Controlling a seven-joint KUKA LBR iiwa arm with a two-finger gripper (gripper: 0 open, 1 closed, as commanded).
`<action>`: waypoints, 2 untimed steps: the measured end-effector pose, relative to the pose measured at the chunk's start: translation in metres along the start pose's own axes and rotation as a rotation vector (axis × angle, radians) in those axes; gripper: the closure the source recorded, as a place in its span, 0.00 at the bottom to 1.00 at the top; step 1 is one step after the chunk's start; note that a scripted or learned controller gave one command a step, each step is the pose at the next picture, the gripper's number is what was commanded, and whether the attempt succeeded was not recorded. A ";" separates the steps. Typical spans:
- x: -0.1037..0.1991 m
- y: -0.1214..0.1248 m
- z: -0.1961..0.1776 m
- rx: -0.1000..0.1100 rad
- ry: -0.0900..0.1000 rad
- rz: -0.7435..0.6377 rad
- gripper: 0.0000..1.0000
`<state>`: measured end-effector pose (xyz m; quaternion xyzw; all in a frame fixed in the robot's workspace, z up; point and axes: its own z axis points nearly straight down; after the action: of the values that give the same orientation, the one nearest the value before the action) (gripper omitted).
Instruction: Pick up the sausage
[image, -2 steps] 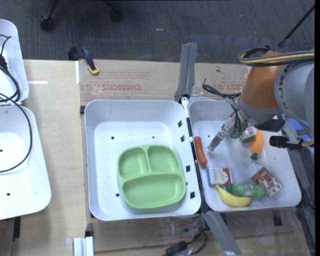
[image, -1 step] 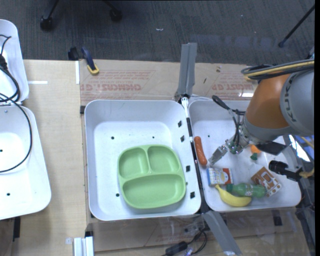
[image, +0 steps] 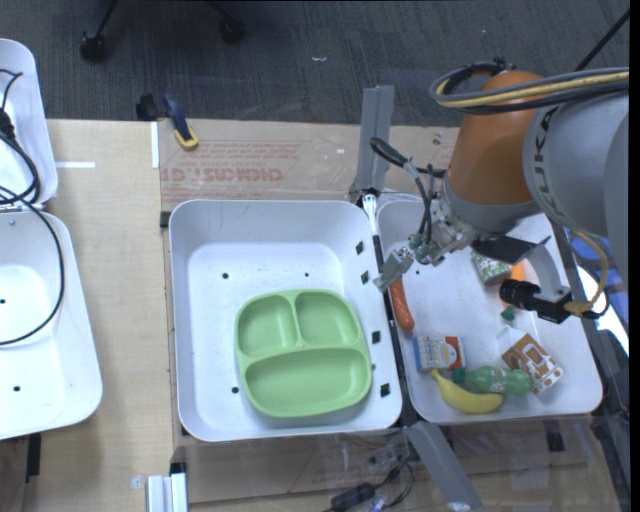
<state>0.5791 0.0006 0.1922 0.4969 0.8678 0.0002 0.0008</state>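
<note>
The sausage (image: 402, 305) is a short orange-red link lying lengthwise against the left wall of the right bin (image: 580, 400). My gripper (image: 397, 266) hangs just above the sausage's far end, at the divider between the two bins. Its tip is close to or touching that end, and I cannot make out a grip. The grey arm with its orange band reaches in from the upper right and hides the back of the right bin.
The left bin (image: 200, 300) holds a green divided plate (image: 300, 352). In the right bin lie a small carton (image: 441, 353), a banana (image: 467, 393), a green item (image: 497, 380), a brown box (image: 530, 362) and a green-white packet (image: 490, 268).
</note>
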 end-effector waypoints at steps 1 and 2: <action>0.025 -0.065 0.001 0.003 0.001 -0.070 0.00; -0.030 -0.029 0.001 0.002 0.000 -0.073 0.00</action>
<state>0.5690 -0.0396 0.1908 0.4648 0.8854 -0.0009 0.0001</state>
